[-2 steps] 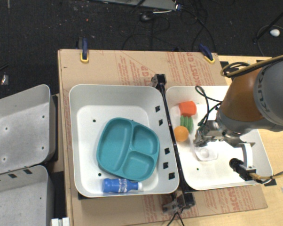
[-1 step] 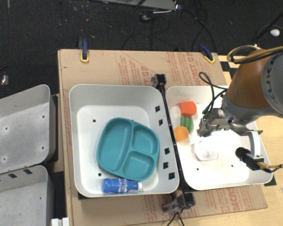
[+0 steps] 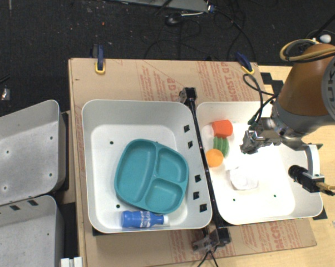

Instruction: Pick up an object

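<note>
Arm: the grey KUKA arm with the orange band [image 3: 306, 85] comes in from the right side and bends over the right bin.
Claw: the dark metal two-finger claw [image 3: 250, 143] is above the upper middle part of the right bin, pointing down and to the left.
Claw state: I cannot tell; its tips are small, dark and mixed together from this angle, and no object is seen between them.
Right bin: the shallow white plastic bin on the right [image 3: 279, 210] holds 4 small objects, all in its left half.
Orange block: a small orange-red block [image 3: 223, 128] lies near the top left corner of the right bin, to the left of the claw and apart from it.
Green object: a small green ribbed object [image 3: 221, 144] lies just below the orange block, touching or almost touching it.
Orange ball: a small round orange ball [image 3: 214, 158] lies just below the green object, close to the left wall of the bin.
White object: a pale white lump [image 3: 244, 179], hard to see on the white floor, lies below the claw and to the right of the ball.
Left bin: the shallow white plastic bin on the left [image 3: 101, 121] holds 2 things.
Teal plate: a teal plastic plate with 3 compartments [image 3: 152, 176] lies in the middle of the left bin.
Blue bottle: a blue plastic bottle with a white cap [image 3: 143, 219] lies on its side at the front wall, just below the plate.
Tabletop: the brown cardboard-covered tabletop [image 3: 139, 79] carries both bins side by side.
</note>
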Robot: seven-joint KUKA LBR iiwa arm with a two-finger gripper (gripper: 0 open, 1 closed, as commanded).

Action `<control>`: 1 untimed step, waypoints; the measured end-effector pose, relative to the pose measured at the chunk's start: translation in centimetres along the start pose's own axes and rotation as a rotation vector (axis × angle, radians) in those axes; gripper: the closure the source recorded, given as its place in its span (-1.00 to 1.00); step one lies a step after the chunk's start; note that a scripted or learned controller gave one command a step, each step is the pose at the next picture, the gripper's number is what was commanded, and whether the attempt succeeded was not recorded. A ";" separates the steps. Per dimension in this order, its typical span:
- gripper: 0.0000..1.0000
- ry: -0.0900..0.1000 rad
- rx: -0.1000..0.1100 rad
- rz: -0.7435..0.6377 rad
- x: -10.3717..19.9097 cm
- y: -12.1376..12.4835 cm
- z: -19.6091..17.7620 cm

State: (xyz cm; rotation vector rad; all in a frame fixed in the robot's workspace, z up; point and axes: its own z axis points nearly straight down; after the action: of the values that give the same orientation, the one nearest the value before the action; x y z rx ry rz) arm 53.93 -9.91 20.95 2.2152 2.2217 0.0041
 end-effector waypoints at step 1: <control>1.00 0.000 0.001 0.000 0.0 0.1 -2.3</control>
State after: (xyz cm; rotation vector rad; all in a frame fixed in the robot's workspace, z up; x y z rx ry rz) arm 54.03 -9.92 23.27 2.2157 2.2225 0.0031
